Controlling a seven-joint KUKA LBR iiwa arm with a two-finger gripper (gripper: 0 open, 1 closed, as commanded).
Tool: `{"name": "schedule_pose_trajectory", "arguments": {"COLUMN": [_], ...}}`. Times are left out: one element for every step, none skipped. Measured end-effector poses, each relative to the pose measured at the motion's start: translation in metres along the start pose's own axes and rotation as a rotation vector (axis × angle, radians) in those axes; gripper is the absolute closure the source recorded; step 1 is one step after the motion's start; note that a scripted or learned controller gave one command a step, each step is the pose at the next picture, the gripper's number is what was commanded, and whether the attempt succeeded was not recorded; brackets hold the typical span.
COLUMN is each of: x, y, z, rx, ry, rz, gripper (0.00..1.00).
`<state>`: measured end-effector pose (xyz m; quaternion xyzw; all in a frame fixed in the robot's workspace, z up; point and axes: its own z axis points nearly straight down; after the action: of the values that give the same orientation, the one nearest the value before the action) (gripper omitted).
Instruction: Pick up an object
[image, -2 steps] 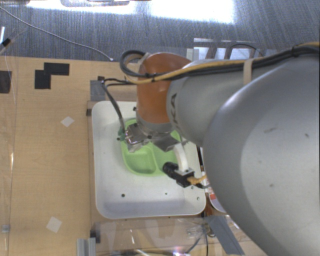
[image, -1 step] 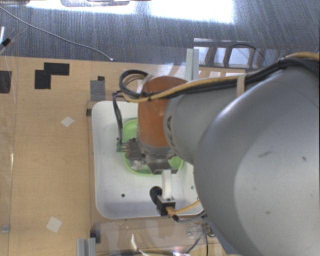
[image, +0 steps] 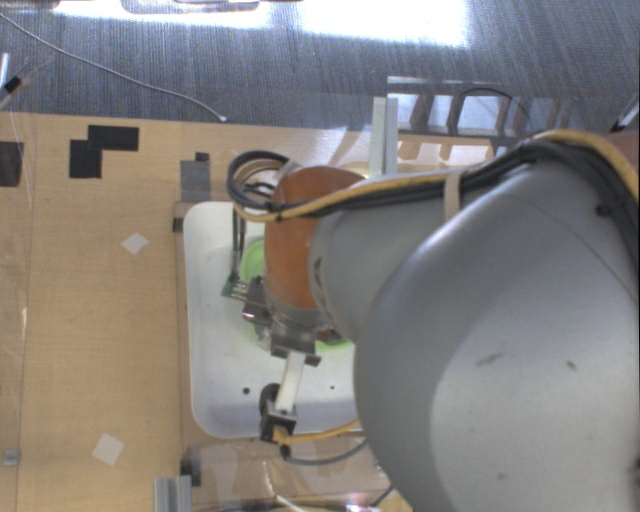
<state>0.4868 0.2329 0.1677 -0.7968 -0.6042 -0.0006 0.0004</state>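
A green object (image: 252, 262) lies mostly hidden beneath the claw (image: 278, 335).

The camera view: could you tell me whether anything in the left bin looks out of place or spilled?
Nothing stands out. The left bin sits square on the bench, and the arm covers most of it. A light green object peeks out beside the orange band, too hidden to judge.

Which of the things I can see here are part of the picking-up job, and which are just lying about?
Part of the job:
- white bin
- green object in it, mostly hidden under the arm
- tool

Just lying about:
- black squares on the bench
- grey cable behind it
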Motion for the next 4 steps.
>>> {"name": "schedule_pose_trajectory", "arguments": {"x": [-0.003, 0.003, 0.004, 0.002], "y": [0.013, 0.000, 0.009, 0.000], "z": [-0.009, -0.001, -0.016, -0.021], "rx": [0.000, 0.001, 0.001, 0.000], "ry": [-0.001, 0.000, 0.001, 0.002], "rz": [0.374, 0.759, 0.983, 1.094], "gripper": [1.00, 1.00, 1.00, 1.00]}}
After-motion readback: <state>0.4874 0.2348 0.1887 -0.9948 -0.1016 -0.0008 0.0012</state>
